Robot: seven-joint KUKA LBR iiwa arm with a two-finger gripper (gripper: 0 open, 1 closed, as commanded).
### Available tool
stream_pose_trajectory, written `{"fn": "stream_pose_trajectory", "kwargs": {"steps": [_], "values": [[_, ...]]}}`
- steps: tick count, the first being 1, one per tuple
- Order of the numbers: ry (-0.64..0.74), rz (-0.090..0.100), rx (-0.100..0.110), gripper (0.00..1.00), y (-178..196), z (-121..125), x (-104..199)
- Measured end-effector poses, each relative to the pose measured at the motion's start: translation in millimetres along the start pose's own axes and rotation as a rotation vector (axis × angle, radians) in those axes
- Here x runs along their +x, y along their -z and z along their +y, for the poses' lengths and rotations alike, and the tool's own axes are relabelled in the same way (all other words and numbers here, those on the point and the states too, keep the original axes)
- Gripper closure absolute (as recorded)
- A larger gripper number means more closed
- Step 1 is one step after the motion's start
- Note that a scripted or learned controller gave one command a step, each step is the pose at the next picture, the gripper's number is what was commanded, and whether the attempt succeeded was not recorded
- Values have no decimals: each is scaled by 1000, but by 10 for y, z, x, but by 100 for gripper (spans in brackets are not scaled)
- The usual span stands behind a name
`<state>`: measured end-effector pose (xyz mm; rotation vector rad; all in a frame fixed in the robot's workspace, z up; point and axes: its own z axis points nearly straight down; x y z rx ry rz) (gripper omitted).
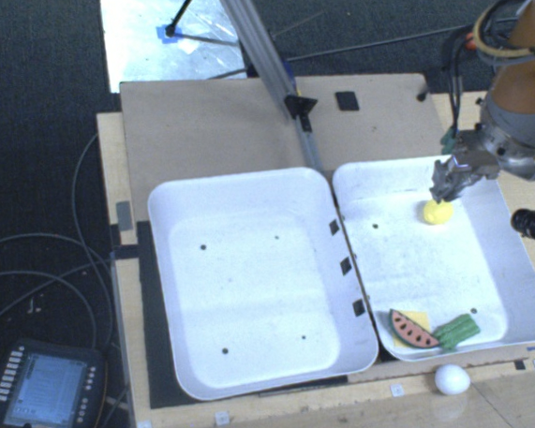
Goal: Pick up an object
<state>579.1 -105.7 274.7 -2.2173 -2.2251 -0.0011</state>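
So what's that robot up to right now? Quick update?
Hand low in right bin, right over yellow ball. Ball on bin floor, not lifted. Nothing in the way; watermelon slice and green piece sit at the near edge.

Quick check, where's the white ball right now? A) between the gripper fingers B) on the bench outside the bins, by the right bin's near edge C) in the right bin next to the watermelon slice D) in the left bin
B: the white ball lies on the bench just outside the right bin, near its front rim, below the watermelon slice.
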Motion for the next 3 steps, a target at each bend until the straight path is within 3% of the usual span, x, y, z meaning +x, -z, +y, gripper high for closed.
{"fn": "stream_pose_trajectory", "kwargs": {"steps": [3], "values": [[1,1,0,100,-270,-239,1562]]}}
